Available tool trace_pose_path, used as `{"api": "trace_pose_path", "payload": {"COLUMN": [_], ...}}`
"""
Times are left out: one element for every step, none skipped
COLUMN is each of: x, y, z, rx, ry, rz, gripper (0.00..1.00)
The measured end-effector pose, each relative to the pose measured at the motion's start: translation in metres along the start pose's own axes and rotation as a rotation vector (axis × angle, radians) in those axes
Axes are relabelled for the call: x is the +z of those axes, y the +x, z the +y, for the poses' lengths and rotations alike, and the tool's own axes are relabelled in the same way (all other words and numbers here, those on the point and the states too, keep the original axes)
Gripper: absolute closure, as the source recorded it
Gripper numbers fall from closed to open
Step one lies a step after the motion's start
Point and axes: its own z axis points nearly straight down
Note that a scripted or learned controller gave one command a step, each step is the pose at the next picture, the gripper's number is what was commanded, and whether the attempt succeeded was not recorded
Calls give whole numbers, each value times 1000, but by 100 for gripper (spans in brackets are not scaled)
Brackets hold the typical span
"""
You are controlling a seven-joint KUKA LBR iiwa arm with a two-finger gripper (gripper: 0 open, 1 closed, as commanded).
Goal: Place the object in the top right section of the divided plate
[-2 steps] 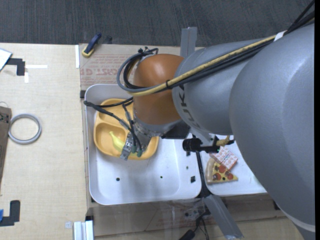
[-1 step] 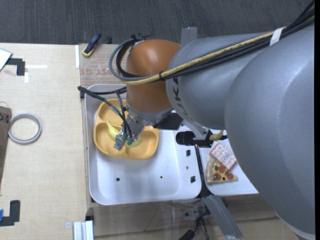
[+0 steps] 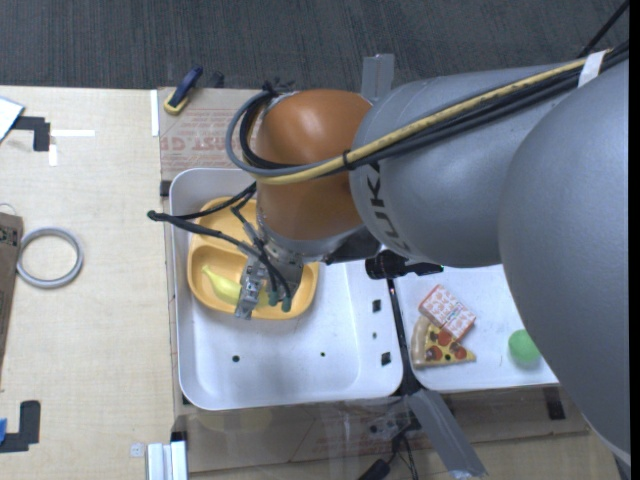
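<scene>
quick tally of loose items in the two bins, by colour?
Yellow: 2, the divided plate and a banana-like piece on it
Red and white: 1, a checkered block
Pizza slice, red and yellow: 1
Green: 1, a ball
Total: 5; the arm may hide more.

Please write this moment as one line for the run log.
arm: over left bin | claw: above yellow divided plate | banana: lies in plate | right bin: pizza slice, green ball
</scene>
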Motion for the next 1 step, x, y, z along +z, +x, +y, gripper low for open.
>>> {"api": "trace_pose_path", "payload": {"x": [-219], "y": [19], "z": [-32], "rx": [-153], "ry": [-2], "rz": [-3], "gripper": [100]}}
